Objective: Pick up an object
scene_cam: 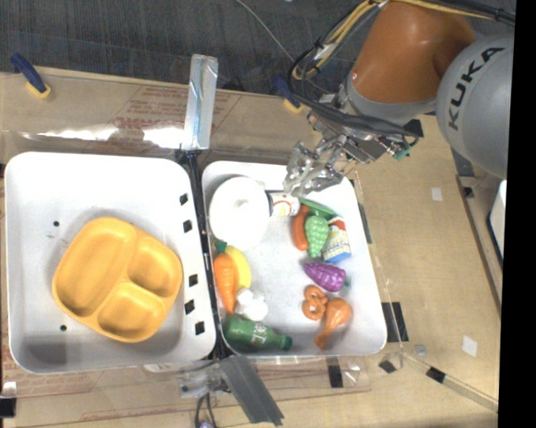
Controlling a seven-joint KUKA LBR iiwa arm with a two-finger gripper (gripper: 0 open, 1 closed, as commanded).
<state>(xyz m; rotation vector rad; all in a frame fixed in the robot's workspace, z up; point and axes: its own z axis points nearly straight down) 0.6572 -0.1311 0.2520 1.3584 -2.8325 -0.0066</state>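
Green plastic bottle (256, 334) lying nearest; the metal 2-finger gripper (307, 175), claw state indiscernible, is hovering pre-grasp, needing descent onto 1 toy.

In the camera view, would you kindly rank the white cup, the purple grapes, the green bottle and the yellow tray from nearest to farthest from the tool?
Measured from the tool at the right bin's top edge:
1. White cup, just left of it in the right bin's upper left.
2. Purple grapes, right side of that bin.
3. Green bottle, at that bin's bottom edge.
4. Yellow tray, in the left bin.
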